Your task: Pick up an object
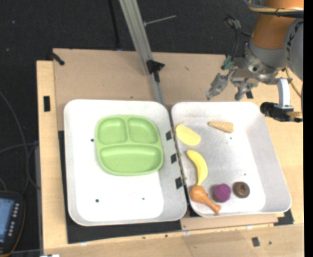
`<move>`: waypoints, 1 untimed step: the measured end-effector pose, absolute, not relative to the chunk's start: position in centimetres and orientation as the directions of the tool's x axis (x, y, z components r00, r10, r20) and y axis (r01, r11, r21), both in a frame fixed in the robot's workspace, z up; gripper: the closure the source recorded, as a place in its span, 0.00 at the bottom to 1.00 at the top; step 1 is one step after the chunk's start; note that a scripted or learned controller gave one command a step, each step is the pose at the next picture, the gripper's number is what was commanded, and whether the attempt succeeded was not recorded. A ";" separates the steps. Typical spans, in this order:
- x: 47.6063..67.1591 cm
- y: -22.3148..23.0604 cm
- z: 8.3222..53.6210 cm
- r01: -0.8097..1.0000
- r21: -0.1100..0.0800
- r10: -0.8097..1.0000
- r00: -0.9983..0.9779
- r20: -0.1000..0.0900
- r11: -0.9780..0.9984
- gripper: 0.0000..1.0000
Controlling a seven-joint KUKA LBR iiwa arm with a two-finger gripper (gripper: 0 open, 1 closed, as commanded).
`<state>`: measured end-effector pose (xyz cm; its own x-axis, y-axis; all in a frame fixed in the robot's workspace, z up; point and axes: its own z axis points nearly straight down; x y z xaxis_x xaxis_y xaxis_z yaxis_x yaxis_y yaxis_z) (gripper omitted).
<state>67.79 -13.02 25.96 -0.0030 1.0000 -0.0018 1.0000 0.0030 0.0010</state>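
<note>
My gripper (230, 90) hangs open above the back rim of the right bin (263, 143), with nothing between its fingers. Below it in that bin lie a tan waffle cone (221, 126), a pale yellow slice (188, 135), a yellow banana (198, 166), an orange-brown drumstick (203, 198), a purple round fruit (221, 192) and a brown doughnut (241, 189). The cone is the nearest thing to the gripper, a little in front of it.
The left bin (81, 197) holds a green divided plate (129, 145). A slanted metal pole (138, 36) rises from the bench behind the seam between the bins. The bench's wooden top (188, 74) surrounds both bins.
</note>
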 end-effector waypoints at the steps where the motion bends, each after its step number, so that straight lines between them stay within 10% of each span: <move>1: 67.8 -13.0 26.0 1.000 0.001 1.000 -0.004 -0.002 0.004 0.00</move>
<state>67.78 -13.04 25.96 -0.0036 1.0000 -0.0024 1.0000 0.0036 0.0006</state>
